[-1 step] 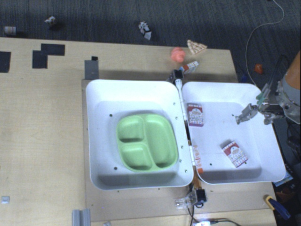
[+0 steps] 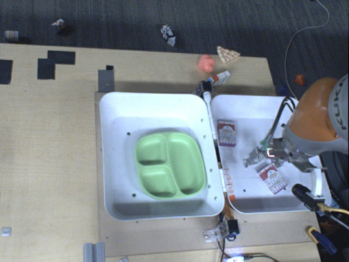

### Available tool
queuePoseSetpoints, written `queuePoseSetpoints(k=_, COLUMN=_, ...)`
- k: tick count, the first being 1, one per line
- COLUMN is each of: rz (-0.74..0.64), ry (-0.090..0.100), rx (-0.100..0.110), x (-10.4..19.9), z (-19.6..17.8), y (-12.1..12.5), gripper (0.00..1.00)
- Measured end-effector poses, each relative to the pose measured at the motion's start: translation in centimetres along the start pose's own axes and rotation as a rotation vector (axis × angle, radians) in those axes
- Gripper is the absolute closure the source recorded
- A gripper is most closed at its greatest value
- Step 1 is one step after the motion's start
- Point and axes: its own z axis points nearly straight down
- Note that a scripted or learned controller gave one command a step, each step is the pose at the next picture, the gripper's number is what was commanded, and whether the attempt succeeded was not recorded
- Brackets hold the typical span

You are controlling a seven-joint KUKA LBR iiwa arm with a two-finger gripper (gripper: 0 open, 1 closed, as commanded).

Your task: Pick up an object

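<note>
In the right shallow white bin (image 2: 240, 111), a small red-and-white printed packet (image 2: 273, 178) lies near the front, just below the arm's metal gripper (image 2: 259, 156), whose finger state cannot be told, while a second red-and-white packet (image 2: 226, 133) lies farther back.

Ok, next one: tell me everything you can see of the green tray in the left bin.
The green tray is a pale green, rounded-square dish, plastic by its look, with three compartments: two smaller ones on the left, one long one on the right. It lies flat and upright, slightly rotated, in the middle of the left bin, resting on the bin's floor. Nothing else touches it.
</note>
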Motion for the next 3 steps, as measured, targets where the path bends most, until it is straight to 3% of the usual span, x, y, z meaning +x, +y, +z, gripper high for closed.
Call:
queuePoseSetpoints(k=1, rz=0.002, ry=-0.013, rx=-0.027, x=3.1, z=2.4, y=-2.6, gripper=0.0)
queuePoseSetpoints(k=2, rz=0.002, ry=-0.015, rx=-0.035, x=3.0, z=1.1, y=-2.3, gripper=1.0)
queuePoseSetpoints(k=3, rz=-0.002, ry=0.0, rx=-0.005, x=9.9, z=-10.0, y=-3.1, gripper=1.0)
